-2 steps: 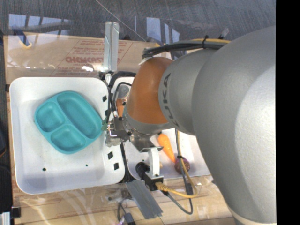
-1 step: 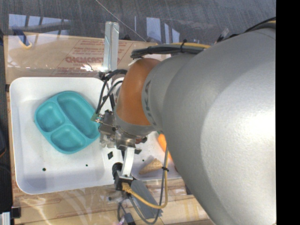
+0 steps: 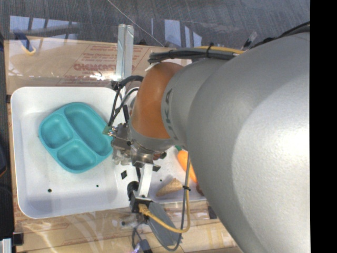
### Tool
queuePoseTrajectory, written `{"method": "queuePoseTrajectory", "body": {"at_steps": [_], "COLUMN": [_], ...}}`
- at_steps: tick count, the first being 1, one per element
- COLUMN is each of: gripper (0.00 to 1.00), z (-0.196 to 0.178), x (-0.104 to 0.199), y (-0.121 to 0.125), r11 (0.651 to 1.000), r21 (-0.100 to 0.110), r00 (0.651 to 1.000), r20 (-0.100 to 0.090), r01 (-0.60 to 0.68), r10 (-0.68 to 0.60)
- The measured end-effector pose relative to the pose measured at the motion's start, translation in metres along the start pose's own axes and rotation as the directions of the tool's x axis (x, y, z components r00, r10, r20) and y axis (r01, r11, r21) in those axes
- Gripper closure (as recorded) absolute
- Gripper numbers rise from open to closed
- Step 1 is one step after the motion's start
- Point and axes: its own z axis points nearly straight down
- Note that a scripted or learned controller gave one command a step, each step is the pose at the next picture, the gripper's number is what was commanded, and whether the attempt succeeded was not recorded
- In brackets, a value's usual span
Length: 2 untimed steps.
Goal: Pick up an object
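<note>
1. Camera view: the grey arm [image 3: 253,141] leans over the right bin [image 3: 167,170], and its gripper [image 3: 132,154] is low by the seam between the bins. I cannot tell whether it is released or clenched.
2. A teal divided plate [image 3: 76,136] lies in the left bin [image 3: 21,157], just beside the gripper.
3. An orange object [image 3: 185,162] and a tan piece [image 3: 169,186] lie in the right bin, partly under the arm.
</note>
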Motion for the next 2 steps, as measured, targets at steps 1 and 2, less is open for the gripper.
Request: {"method": "queuePoseTrajectory", "body": {"at_steps": [1,2], "gripper": [1.00,1.00], "z": [-0.009,-0.009], "x": [0.001,0.043], "y": [0.000,-0.015], "r11": [1.000,0.935], "r21": [0.003,-0.003], "r00": [1.000,0.935], "r20": [0.002,-0.002], "r01": [0.010,-0.354], "r10": [-0.010,0.354]}}
